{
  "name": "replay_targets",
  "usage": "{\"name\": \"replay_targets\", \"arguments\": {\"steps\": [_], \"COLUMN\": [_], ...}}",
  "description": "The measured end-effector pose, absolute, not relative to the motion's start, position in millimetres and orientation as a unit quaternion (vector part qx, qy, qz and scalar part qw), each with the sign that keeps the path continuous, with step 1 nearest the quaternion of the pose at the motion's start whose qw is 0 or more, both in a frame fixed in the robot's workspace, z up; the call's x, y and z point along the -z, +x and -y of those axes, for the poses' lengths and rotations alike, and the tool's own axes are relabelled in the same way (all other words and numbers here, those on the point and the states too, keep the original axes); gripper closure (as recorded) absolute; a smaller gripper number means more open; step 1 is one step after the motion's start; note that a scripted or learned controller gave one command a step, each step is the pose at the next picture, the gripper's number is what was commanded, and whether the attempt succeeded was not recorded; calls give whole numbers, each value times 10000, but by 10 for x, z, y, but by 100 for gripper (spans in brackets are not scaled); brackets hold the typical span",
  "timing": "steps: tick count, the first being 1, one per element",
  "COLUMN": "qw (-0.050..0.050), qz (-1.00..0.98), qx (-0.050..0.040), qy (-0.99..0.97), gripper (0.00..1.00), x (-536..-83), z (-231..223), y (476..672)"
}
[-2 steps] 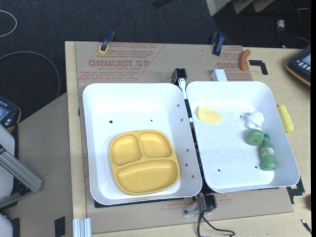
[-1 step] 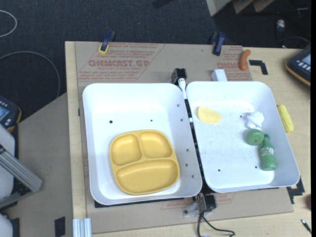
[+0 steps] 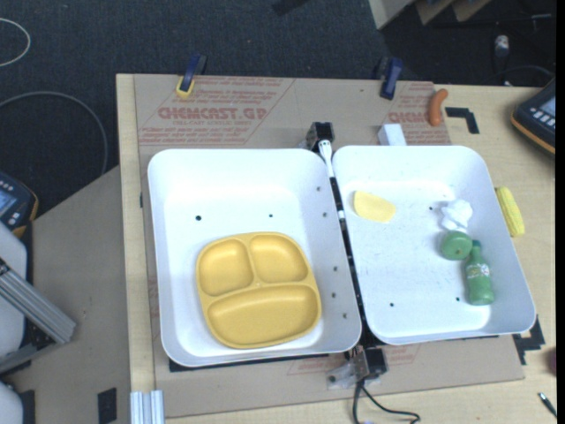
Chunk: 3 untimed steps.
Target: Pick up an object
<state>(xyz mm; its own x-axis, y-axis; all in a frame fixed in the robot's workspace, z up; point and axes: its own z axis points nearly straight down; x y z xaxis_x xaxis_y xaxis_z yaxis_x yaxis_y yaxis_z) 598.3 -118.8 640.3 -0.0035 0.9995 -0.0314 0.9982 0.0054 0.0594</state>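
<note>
Starting at the near edge, a yellow divided plate (image 3: 256,290) is seen lying flat in the left bin (image 3: 168,237), filling much of its near half. Across the divide, in the right bin (image 3: 406,272), a small green bottle (image 3: 478,279) is found close to the right wall, lying down, its long axis running near to far with only a slight lean. Just beyond its far end a round green piece (image 3: 455,246) is seen, touching it or almost so; which cannot be told. A crumpled white scrap (image 3: 457,212) is set just behind that. Further left, well apart from this cluster, a flat yellow piece (image 3: 374,207) is laid on the bin floor near the centre divide.

The key relation is judged this way: since the bins are approached from the right, the bottle cluster is the nearer candidate, and the plate is the farthest reach. A grasp across the bottle's short width, left to right, would be called for, with the right wall crowding that side.

Beyond the bins, an orange object (image 3: 437,107) is spotted on the desk (image 3: 265,113), with nothing lifted yet.
</note>
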Motion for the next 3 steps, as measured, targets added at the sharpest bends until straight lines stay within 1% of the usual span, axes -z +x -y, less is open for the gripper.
{"name": "replay_targets", "arguments": {"steps": [1, 2, 3], "qw": [-56, 21, 38], "qz": [-7080, -7077, -7080], "qx": [32, -15, -24], "qy": [7062, 7065, 7062], "gripper": [100, 100, 100], "x": [-5307, -5466, -5573], "z": [746, 761, 760], "y": [5056, 5098, 5104]}}
